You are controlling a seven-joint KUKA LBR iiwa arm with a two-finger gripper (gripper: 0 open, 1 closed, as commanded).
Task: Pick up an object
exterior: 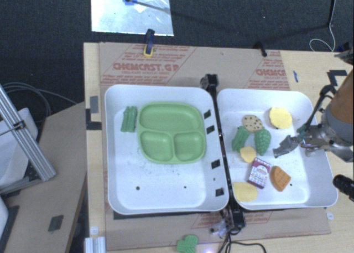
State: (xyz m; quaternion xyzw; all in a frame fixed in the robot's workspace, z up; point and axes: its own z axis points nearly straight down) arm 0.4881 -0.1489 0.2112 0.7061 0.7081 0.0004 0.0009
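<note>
So far nothing is picked up: your tool point(285, 146) sits low in the right bin point(318, 191), with every object lying loose on the bin floor.

You can see the arm point(338, 113) coming in from the right edge of the frame, wrist bent so the dark tool points left and slightly down toward the middle of that bin. Whether its tips are spread or closed you cannot tell from this angle, and nothing shows between them. Nearest candidates sit just left of the tool: a green pickle point(262, 140), a yellow piece point(248, 154) and a small red box point(259, 173), with a waffle point(280, 179) just below. The whole grasp and lift are left to do. At centre left, the left bin point(119, 185) holds a green tray point(168, 133).
</note>
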